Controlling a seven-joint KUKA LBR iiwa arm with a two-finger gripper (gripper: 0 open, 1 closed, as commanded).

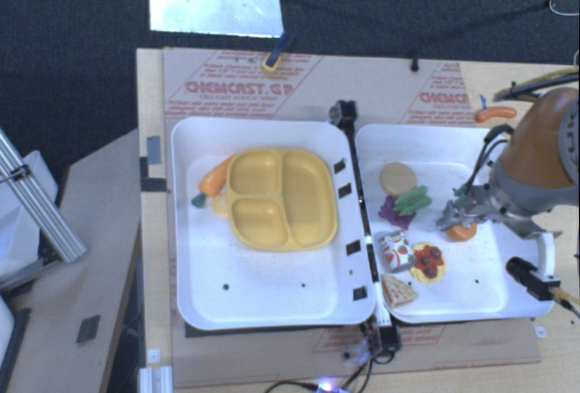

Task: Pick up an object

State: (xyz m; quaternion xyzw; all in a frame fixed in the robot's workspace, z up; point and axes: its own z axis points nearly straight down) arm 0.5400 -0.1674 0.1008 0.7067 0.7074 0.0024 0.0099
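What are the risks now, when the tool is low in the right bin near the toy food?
The tool sits right at a small orange piece; a slightly off grasp may push it away instead of lifting it. The green piece, purple piece and tan disc lie close together nearby, so a sweep toward them might knock several.

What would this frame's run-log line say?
arm: over right bin | gripper: low over orange piece | grasp: cannot tell | left bin: yellow tray, carrot
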